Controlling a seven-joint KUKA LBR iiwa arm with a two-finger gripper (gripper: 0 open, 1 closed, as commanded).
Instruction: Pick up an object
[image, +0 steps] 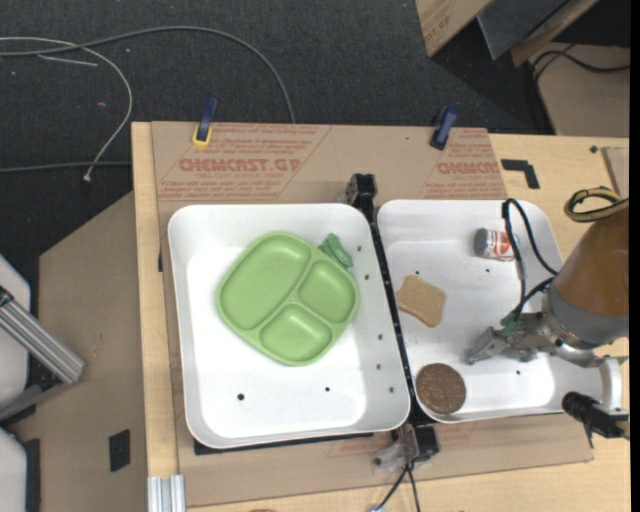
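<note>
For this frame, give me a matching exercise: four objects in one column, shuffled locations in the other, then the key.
Objects:
1. green divided plate
2. tan toast slice
3. brown round disc
4. small can

Places:
A. right bin, near front-left corner
B. left bin, middle
C. right bin, toward the back
D. right bin, left-centre

Pairs: 1-B, 2-D, 3-A, 4-C

The place looked like a robotics lab or a test room, not a home. The desk (160, 300) was a plain wooden board with printed cardboard (300, 160) fixed on it by blue clamps (206, 118). Two white bins (200, 400) stood on it side by side, and a grey and orange arm (600, 280) reached in. Loose cables (100, 60) lay on dark carpet (350, 50), and at the left edge there was perhaps an aluminium frame bar (35, 340).
</note>
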